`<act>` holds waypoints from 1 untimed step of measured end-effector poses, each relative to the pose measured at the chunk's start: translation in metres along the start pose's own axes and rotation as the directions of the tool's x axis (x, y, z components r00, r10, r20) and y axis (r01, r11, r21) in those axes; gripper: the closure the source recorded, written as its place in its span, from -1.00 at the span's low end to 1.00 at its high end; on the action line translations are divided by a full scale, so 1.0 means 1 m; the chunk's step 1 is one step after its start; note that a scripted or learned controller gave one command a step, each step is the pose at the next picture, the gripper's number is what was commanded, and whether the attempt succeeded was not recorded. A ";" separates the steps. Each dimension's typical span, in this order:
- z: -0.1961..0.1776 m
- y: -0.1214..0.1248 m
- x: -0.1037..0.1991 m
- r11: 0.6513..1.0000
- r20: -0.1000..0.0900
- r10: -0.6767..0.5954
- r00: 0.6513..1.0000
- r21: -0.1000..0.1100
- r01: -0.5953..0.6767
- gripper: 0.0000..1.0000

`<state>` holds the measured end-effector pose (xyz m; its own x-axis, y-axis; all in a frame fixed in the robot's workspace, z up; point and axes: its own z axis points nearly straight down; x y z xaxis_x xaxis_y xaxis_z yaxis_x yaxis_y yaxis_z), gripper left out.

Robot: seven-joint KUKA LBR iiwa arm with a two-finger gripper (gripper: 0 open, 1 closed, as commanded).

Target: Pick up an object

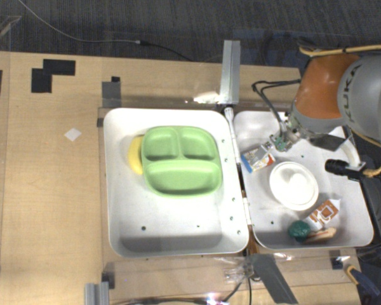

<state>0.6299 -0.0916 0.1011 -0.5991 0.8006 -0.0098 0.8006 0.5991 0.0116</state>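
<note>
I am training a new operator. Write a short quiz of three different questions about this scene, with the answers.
1. True or false: the green divided plate lies in the right bin.
2. Which thing lies closest to the end effector? A) the white bowl B) the small packet with red and blue print C) the dark green object
3. Fill in: a yellow object shows from under the plate's ____ edge, as seen in the camera view.

Key:
1. False; it lies in the left bin.
2. B; the packet lies just left of and below the end effector.
3. Left.
</note>
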 end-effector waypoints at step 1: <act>0.005 0.032 -0.023 1.000 -0.016 0.019 1.000 0.019 -0.019 -1.00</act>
<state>0.6692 -0.0914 0.0962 -0.5836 0.8120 0.0065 0.8120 0.5837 -0.0071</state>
